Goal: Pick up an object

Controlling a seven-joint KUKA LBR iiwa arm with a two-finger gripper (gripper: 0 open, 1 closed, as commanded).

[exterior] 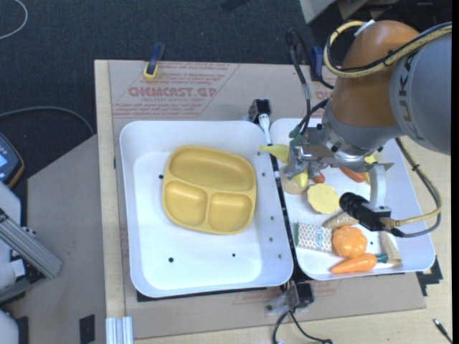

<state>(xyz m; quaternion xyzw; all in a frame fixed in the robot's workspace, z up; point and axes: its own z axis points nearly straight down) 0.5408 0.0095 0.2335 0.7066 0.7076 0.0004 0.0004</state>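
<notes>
Hovering gripper (305,165) just above yellow disc (322,198).

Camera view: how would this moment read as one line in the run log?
arm: over right white bin | end effector: low among toy foods | yellow three-compartment plastic tray: in left white bin | orange carrot: untouched

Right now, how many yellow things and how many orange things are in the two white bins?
Yellow: 3, the divided plate, the round slice and the small piece by the divider.
Orange: 2, the round fruit and the carrot.
Total: 5. More may hide under the arm.
</notes>
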